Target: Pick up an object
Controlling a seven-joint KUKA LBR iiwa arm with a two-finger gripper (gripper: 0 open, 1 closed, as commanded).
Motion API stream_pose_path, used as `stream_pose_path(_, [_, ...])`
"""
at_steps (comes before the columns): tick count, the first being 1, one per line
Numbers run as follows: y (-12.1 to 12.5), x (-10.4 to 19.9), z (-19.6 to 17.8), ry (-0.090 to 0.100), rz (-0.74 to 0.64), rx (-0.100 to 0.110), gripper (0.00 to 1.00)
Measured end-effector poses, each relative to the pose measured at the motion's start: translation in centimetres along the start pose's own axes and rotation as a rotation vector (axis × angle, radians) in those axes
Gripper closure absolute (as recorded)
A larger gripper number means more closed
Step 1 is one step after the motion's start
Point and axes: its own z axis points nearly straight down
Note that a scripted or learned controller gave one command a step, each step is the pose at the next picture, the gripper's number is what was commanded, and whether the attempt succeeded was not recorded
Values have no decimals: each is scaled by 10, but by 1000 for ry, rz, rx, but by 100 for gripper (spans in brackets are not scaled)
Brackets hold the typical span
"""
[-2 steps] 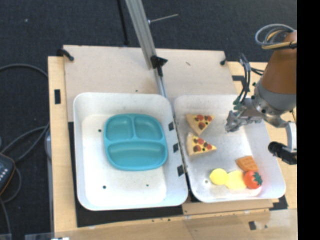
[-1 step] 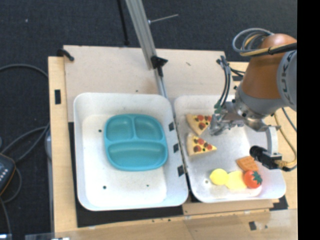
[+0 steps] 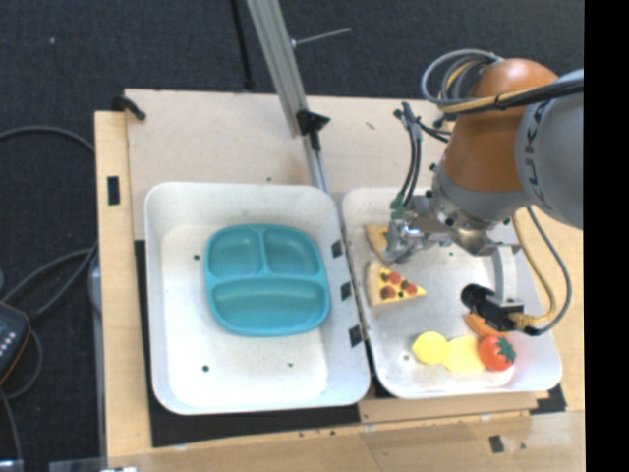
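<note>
Pizza slice (image 3: 395,287) sits at the right bin's (image 3: 545,367) left edge, untouched; end effector (image 3: 398,239) hangs just above it, can't tell its state; looks like the approach step; next it needs to drop and grip.

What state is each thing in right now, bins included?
Gripper: low over the right bin's far-left corner, above the yellow piece.
Yellow piece: lying by the bin wall.
Pizza slice: flat, untouched.
Lemon: resting near the front.
Tomato: resting near the front.
Teal divided plate: flat in the left bin.
</note>
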Motion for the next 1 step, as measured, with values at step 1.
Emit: stream_pose_path(1, [0,52,-11,0,-1,0,100])
